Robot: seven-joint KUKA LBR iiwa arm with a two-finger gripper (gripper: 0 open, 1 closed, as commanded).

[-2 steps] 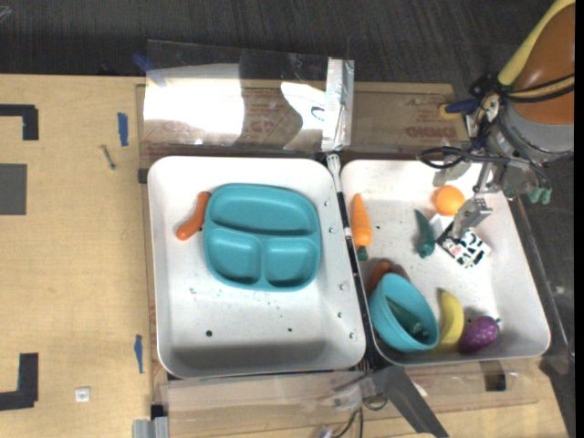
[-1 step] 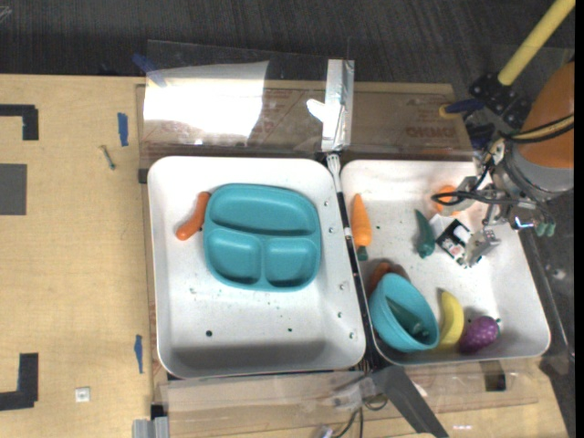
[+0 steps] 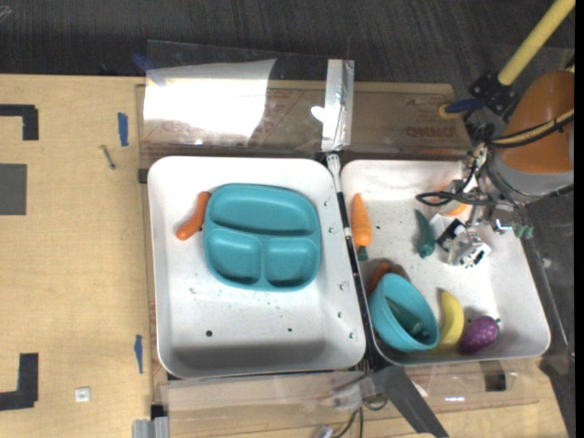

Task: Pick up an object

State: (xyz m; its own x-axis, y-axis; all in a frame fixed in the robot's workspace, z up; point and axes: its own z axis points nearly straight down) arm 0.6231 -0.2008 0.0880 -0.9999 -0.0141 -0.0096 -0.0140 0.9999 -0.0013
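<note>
Carrot lengthwise along bin wall

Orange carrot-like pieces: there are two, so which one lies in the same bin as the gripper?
The orange carrot along the right bin's left wall, left of the gripper. The other orange piece lies in the left bin beside the teal divided plate.

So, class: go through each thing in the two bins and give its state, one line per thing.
Divided teal plate: flat, right way up, in the left bin.
Orange carrot: lying against the plate's left edge.
Second carrot: lying at the right bin's left wall.
Teal bowl: tipped on its side.
Banana: lying beside the bowl.
Purple fruit: resting beside the banana.
End effector: low in the right bin.
</note>
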